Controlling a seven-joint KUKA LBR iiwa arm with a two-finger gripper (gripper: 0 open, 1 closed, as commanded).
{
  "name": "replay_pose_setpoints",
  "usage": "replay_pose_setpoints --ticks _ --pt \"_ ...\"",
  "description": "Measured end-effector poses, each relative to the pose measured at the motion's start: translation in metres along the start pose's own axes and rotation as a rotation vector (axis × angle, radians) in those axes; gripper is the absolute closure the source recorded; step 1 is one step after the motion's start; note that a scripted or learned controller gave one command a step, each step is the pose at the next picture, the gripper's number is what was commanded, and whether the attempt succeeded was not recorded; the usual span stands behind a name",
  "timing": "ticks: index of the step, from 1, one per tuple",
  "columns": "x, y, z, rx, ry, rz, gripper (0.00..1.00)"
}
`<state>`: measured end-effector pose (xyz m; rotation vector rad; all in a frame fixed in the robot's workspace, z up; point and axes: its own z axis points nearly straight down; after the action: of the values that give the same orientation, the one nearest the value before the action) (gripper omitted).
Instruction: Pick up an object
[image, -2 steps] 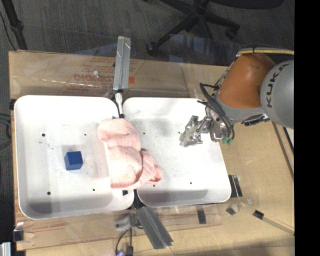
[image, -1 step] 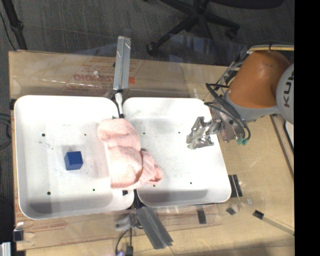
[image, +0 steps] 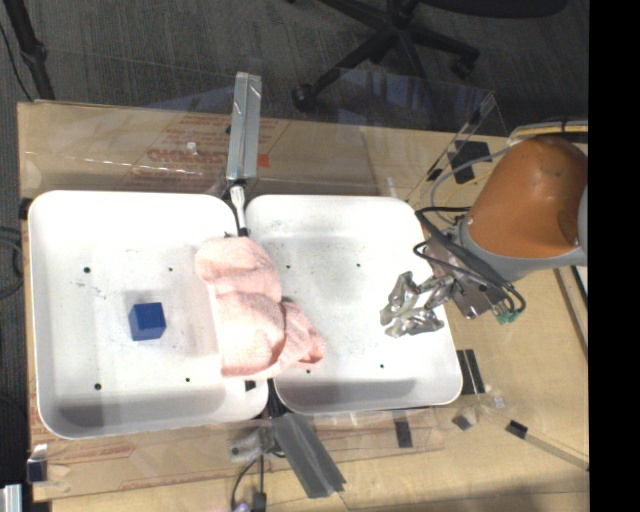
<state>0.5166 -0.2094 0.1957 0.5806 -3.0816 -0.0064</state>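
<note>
A small blue cube (image: 148, 320) rests in the left bin (image: 60, 230). A crumpled pink cloth (image: 252, 308) lies draped over the divide between the two bins, partly in each. My gripper (image: 407, 312) hangs over the right side of the right bin (image: 340, 215), well to the right of the cloth. Its metal fingers (image: 400, 300) stand apart with nothing between them.
The arm's orange band (image: 525, 200) looms over the bench at the right, with cables near the wrist. A grey metal bar (image: 242, 125) stands behind the bins at the divide. A grey bracket (image: 305, 455) sits in front.
</note>
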Motion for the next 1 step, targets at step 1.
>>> replay_pose_setpoints --ticks 1 --pt "-0.0300 0.0134 0.0119 0.002 -0.003 0.036 1.00"
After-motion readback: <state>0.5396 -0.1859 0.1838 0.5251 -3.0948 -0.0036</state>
